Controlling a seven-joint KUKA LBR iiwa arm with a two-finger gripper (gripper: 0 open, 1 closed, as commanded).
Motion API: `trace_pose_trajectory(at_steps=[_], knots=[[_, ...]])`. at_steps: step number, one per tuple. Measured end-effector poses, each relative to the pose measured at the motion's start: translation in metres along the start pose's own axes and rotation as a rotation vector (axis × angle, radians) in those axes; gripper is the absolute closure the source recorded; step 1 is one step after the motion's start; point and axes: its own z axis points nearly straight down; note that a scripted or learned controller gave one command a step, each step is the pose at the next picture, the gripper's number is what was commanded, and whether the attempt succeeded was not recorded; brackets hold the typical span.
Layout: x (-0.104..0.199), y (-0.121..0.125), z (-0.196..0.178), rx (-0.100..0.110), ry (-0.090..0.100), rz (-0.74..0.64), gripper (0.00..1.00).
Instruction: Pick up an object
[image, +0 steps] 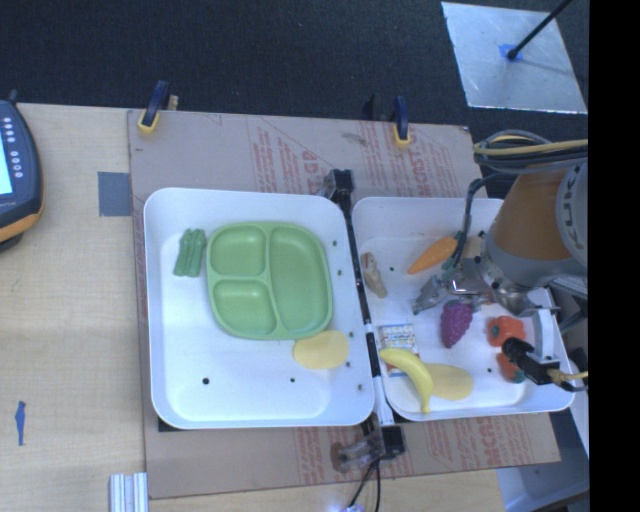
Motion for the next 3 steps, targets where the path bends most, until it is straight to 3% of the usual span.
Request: trace_pose_trajectory(at_steps=[1, 2, 3], knots=[[-0.065, -0.029, 0.002, -0.006, -0.004, 0.005, 0.0], [-0.062, -0.027, -0.009, -0.007, -0.002, -0.003, 1.0], [0.002, 0.012, -0.081, -0.017, -0.002, -0.009, 1.0]])
